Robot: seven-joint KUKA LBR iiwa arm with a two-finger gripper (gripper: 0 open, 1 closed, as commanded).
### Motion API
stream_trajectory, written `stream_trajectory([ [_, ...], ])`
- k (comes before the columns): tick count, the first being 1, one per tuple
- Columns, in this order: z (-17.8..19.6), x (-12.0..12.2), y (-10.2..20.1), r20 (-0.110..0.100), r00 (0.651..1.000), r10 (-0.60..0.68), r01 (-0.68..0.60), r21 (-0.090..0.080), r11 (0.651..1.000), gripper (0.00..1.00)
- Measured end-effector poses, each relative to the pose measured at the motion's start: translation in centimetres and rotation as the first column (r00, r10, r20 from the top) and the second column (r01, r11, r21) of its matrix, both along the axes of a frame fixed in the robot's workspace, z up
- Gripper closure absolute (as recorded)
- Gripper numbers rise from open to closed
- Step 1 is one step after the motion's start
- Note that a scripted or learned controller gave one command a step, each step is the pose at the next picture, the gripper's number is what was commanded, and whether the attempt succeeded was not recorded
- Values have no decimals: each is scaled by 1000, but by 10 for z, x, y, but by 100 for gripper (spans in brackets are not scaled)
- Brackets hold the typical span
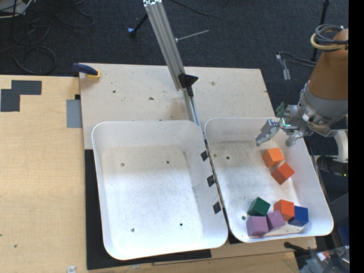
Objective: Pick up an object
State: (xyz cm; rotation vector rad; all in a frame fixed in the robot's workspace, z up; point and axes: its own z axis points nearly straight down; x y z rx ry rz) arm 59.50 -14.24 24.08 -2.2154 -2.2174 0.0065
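The gripper (280,134) hangs over the far part of the right bin (239,131), its two fingers spread well apart with nothing between them. One finger (266,134) points down-left toward the bin floor; the other sits nearer the bin's right rim. Just below the fingers, not touching them, lies an orange cube (273,156), and touching it on the near side is a darker orange block (282,172).

Farther toward the near rim of the same bin a cluster sits packed together: a green cube (260,206), two purple cubes (257,226) side by side, an orange-red cube (286,209) and a blue cube (300,215) at the right end.

Behind the gripper, the wrist (321,104) is grey, with the orange band (331,67) above it, at the right edge.

The left bin (148,186) lies beside the right one, their rims meeting along a line with small black clips (210,180). A slanted metal rail (168,44) rises from the bench (142,90) behind the bins.
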Motion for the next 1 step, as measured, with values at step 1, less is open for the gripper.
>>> stream_trajectory([
  [1, 3, 1, 0, 5, 1000, -1, 1, -1, 1000, 0],
])
